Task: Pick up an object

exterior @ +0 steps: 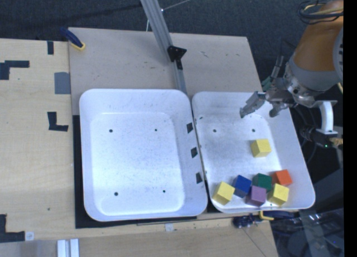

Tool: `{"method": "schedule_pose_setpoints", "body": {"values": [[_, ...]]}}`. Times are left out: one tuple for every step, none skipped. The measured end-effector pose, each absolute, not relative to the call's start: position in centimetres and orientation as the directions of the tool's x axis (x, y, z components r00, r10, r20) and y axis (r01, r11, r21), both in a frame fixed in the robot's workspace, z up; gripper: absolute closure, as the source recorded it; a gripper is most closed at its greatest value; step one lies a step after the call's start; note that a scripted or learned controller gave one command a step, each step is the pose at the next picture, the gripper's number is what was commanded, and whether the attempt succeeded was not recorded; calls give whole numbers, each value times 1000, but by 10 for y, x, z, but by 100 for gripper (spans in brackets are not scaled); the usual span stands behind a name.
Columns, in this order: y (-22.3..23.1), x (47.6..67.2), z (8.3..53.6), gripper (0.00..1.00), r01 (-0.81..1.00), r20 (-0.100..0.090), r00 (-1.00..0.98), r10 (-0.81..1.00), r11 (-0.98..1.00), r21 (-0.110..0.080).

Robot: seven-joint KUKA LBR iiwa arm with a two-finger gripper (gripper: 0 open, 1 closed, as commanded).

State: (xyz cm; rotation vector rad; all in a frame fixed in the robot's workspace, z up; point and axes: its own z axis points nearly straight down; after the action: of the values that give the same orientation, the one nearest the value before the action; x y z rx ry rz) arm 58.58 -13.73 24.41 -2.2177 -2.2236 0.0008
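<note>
Nothing is being held yet, so the task is judged to be at its start. The hand (261, 105) is being carried above the far part of the right bin (223, 105), near its upper right corner, with its two fingers spread apart and nothing seen between them. One finger (249, 106) is being pointed down and to the left, towards the bin floor.

The candidates for picking are all being kept in the right bin. A lone yellow cube (260, 148) is lying on the bin floor, near the hand and apart from the rest. Along the near edge a cluster is being formed by a second yellow cube (223, 192), a blue cube (242, 184), a green cube (261, 182), a purple cube (257, 194), an orange cube (283, 177) and a third yellow cube (279, 194), several of them touching.

The whole of the pick is being left to do: descent, closing on a cube, and lifting. The lone yellow cube is being judged the easiest target, since it is standing clear of its neighbours.
</note>
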Motion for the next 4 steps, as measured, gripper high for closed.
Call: {"method": "schedule_pose_setpoints", "body": {"values": [[-137, 586, 244, 0, 1000, 0, -3, 1000, 3, -1], [-144, 585, 183, 0, 1000, 0, -1, 1000, 1, -8], [-139, 579, 120, 0, 1000, 1, -2, 1000, 2, -9], [-138, 578, 90, 0, 1000, -1, -2, 1000, 2, -5]]}}
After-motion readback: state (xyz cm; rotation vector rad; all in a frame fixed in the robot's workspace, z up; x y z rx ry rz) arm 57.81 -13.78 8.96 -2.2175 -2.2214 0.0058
